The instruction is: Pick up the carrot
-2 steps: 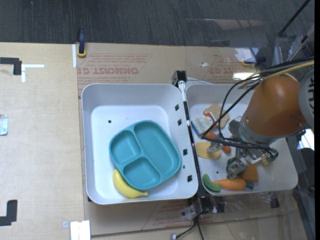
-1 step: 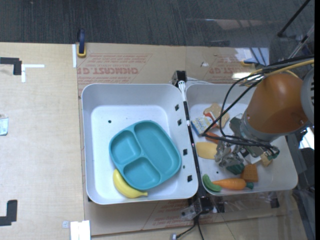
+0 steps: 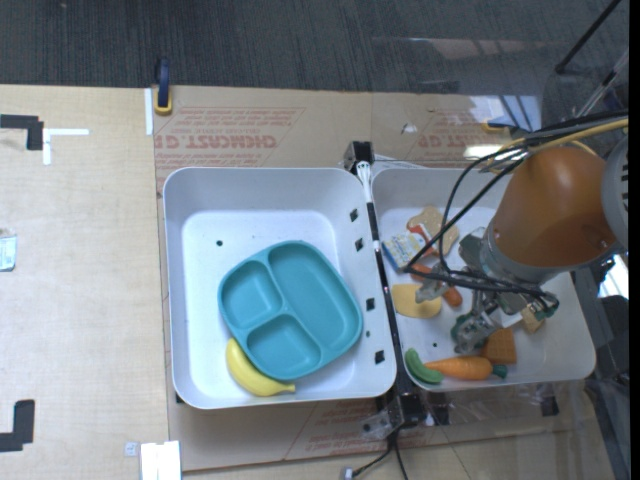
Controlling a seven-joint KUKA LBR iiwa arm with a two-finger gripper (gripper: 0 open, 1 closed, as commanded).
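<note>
Orange carrot with green top (image 3: 458, 368) is seen lying in the right white bin (image 3: 570, 363); end effector (image 3: 470, 330) state cannot be told.

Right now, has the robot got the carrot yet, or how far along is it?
Not yet. The arm has reached over the right bin, and its gripper hangs just above the carrot. The carrot lies on the bin floor near the front wall, not lifted. Closing on it and raising it remain.
</note>
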